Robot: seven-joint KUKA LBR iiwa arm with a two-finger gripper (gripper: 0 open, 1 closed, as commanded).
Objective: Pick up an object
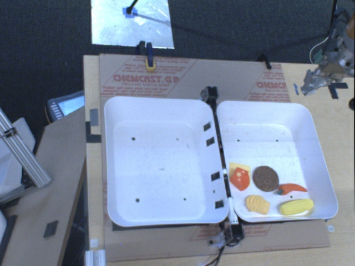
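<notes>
White plastic bins sit side by side on the surface point(183, 73). The left bin point(161, 159) is bare, while the right bin point(266, 126) holds five toy foods bunched at its five o'clock corner: a yellow-red wedge point(239, 176), a brown disc point(265, 178), a red chili point(292, 189), a crinkled yellow piece point(257, 204) and a corn cob point(296, 206). The hand point(314, 85) hovers at two o'clock, well apart from them, holding nothing; how wide it is open I cannot tell. Parked there, it probably leaves the bins unobstructed.

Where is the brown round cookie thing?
The brown disc lies in the right bin, near its front, between the yellow-and-red wedge and the red pepper.
</notes>
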